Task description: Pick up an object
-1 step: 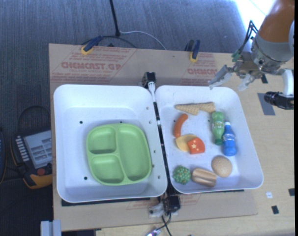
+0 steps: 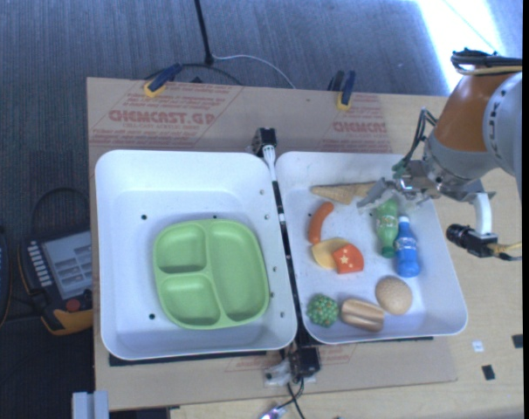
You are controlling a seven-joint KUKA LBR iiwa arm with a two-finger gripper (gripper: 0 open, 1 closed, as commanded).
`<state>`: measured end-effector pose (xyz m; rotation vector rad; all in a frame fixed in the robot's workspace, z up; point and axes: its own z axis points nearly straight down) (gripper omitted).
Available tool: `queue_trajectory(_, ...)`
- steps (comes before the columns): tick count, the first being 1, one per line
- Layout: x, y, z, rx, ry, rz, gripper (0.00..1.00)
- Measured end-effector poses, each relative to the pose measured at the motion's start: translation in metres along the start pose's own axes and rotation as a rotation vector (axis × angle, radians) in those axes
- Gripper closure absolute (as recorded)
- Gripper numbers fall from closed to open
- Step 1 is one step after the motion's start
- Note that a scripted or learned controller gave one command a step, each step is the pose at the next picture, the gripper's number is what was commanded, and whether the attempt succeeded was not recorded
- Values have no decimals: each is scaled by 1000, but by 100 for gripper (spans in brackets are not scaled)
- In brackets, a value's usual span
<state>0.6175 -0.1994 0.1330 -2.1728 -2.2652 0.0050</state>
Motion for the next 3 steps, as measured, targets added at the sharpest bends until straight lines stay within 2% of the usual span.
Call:
queue_trajectory(1, 9, -8, 45, -8, -5, -259, 0)
queue_trajectory(2, 7, -6, 33, -17, -11, -258, 100)
queue_trajectory(3, 67, -37, -110, -5, 0, 141, 100)
